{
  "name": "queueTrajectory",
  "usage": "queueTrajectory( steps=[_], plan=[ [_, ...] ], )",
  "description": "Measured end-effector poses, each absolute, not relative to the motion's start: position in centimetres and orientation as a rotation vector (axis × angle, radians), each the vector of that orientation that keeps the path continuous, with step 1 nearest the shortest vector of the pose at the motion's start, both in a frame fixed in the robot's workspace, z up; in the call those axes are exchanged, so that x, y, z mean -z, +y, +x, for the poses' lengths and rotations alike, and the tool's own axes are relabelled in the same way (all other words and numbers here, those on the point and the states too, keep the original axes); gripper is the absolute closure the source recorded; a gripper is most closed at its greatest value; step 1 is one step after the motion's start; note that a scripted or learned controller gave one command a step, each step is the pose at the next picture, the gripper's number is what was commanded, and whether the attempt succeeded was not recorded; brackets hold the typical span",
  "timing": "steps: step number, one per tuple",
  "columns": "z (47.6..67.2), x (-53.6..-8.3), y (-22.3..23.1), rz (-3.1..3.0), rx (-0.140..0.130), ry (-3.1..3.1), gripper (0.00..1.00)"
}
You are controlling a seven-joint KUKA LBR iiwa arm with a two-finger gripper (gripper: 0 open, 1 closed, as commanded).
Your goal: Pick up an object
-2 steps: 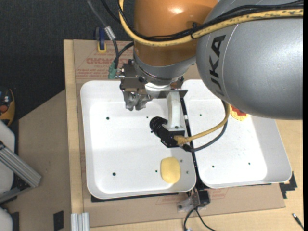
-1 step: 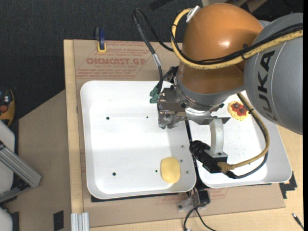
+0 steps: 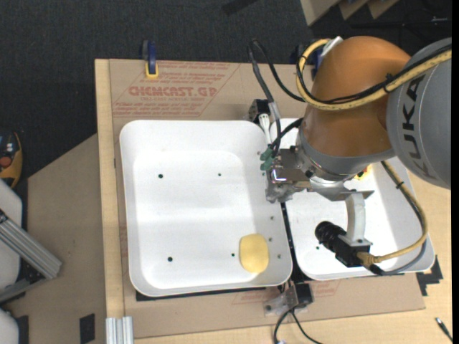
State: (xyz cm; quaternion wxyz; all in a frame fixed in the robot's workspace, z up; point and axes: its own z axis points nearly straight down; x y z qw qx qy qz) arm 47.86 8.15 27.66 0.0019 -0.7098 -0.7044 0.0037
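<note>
Taking the left bin as our landmark, we start at its left side, where bare white floor shows apart from a few small dark dots. Moving right along its floor, we reach the one loose thing in sight, a pale yellow rounded object, lying in the bin's near right corner, just beside the right wall. We judge it sits there simply because it came to rest against the shallow slope of the corner; nothing pins it.

Further right, over the seam where the left bin meets the right bin, we see the arm's orange band and grey wrist hanging above the left bin's right rim, about level with the middle of that wall. We judge it is poised there to come down into one bin or the other. The wrist hides the gripper, so we cannot tell how its jaws stand. The yellow object lies nearer the camera than the wrist, apart from it and untouched, so the pick is not yet made.
</note>
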Motion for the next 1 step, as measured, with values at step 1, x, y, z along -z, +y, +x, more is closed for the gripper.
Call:
queueTrajectory(
  steps=[1],
  plan=[
    [48.6, -43.05, 13.54, -2.22, 0.028, -2.235, 1.0]
  ],
)
